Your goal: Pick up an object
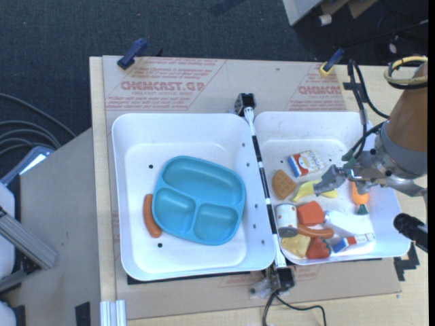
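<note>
My gripper (329,181) hangs low over the middle of the right bin (299,124), reaching in from the right. Directly under and left of it lies a yellow toy (309,190), beside a brown cookie-shaped piece (283,184). A small white carton with red and blue print (304,162) lies just behind the gripper. An orange carrot-like toy (359,197) sits under the wrist. Toward the front are an orange-red block (310,213), a white cup (286,216), a red sausage (317,231) and a white tube (352,240).
The left bin (129,182) holds a blue divided plate (198,200) with an orange hot dog toy (151,216) at its left side. A black-clipped divider (257,161) marks where the two bins meet. Cables run along the arm at the right.
</note>
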Controlling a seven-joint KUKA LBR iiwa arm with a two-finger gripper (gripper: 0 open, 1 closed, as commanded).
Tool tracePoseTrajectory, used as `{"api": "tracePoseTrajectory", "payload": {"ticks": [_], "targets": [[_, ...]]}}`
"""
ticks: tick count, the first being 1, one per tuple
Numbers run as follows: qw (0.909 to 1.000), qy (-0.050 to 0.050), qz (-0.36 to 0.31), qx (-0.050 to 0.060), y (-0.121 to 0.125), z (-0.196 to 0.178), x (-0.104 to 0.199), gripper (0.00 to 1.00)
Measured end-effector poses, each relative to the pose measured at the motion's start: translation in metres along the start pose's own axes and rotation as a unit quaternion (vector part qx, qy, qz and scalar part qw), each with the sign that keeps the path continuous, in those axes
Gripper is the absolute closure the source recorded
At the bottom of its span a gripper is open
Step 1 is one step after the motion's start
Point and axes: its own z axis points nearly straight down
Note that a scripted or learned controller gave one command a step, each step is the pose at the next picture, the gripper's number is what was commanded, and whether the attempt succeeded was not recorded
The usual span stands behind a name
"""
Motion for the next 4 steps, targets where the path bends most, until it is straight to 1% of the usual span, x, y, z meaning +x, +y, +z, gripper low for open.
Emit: {"api": "tracePoseTrajectory", "payload": {"ticks": [1, 2, 3, 4], "targets": [[1.0000, 0.000, 0.000, 0.000, 0.074, 0.121, 0.003, 0.00], [1.0000, 0.000, 0.000, -0.005, 0.091, 0.153, 0.004, 0.00], [1.0000, 0.001, 0.000, -0.007, 0.093, 0.141, 0.005, 1.00], [1.0000, 0.000, 0.000, -0.007, 0.093, 0.142, 0.005, 0.00]]}}
